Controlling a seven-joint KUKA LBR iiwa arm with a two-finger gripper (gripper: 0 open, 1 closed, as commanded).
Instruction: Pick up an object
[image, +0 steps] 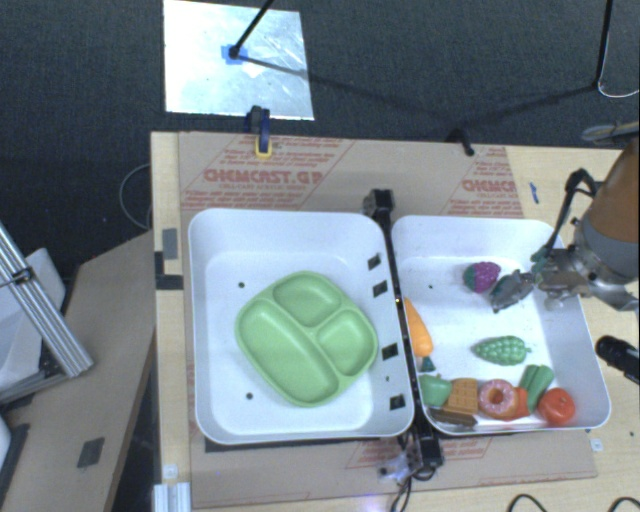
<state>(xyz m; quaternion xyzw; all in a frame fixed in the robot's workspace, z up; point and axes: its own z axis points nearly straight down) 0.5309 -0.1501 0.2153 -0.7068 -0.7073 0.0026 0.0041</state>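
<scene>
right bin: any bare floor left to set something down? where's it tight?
Right bin: bare floor along the far wall, above the purple grapes, and mid-floor between the carrot and green corn. Crowded: near edge, packed with the donut, tomato and other toys. The pincer hangs beside the grapes. Left bin: bare margins around the green tray.

The arm (612, 215) is cut off at the right edge; the hand's (512, 289) fingers blur together.

Green divided plate (305, 339) in white bin (215, 250); purple grapes (482, 275); orange carrot (417, 329); red tomato (557, 405).
</scene>
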